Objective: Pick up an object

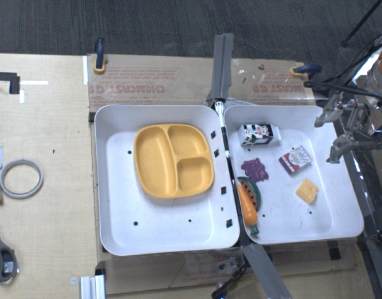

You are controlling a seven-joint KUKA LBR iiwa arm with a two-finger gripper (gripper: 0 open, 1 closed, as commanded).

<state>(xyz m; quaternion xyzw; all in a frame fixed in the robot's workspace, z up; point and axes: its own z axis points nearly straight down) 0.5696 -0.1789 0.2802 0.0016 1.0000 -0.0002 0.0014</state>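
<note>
The right bin [340,226] holds several small objects. A black-and-white milk carton [258,134] lies near its back. In front of it are purple grapes [255,169], a red-and-white box [295,159] and a yellow cheese wedge [307,191]. A carrot [247,209] and a watermelon slice [252,192] rest against the left wall. My gripper [330,136] hangs over the bin's right side, open, its two fingers spread apart with nothing between them. It is just right of the red-and-white box.
A yellow divided plate [174,160] sits in the left bin [110,185]. A grey divider [223,67] stands where the bins meet. On the bench at the left lie a tape roll [19,178] and scissors [3,263].
</note>
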